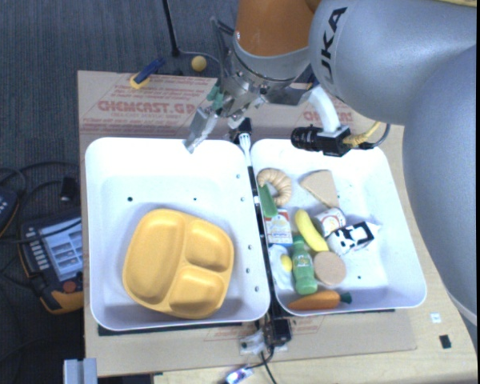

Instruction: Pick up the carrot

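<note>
While viewed from above at a slant, left to right:
Left bin: white, shallow, bearing a yellow three-part tray near its front.
Gripper: above the far rim between the two bins, tilted down and leftward; fingers spread, one grey tip over the left bin's far edge, one dark tip by the divider, pinching nothing.
Arm: grey with orange band, entering from the right, crossing the far right corner and cut off by the frame.
Right bin: crowded with toy foods, among them a banana and a green bottle.
Carrot: orange, lying flat along the right bin's near wall, well apart from the gripper.
Hard to make out: small items under the bottle; right bin's far corner hidden by the arm.
</note>
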`<action>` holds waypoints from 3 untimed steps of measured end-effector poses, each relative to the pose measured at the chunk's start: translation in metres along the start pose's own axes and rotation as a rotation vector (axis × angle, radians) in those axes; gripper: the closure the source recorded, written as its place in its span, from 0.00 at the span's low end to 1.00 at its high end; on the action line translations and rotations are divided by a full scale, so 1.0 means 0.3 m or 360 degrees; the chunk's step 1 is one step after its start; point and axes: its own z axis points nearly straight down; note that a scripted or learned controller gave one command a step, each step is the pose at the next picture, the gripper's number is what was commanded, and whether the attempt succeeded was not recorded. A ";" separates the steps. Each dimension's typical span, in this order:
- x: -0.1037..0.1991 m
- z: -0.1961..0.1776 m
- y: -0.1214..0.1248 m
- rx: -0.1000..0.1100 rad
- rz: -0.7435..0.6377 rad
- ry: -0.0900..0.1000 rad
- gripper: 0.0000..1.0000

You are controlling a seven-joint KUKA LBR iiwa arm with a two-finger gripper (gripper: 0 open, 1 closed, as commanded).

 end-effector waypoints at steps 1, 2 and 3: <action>0.338 0.272 -0.029 0.0015 0.0443 0.0006 0.00; 0.344 0.029 0.021 0.0000 0.1028 -0.0002 0.00; 0.298 0.142 0.158 0.0009 0.1109 -0.0006 0.00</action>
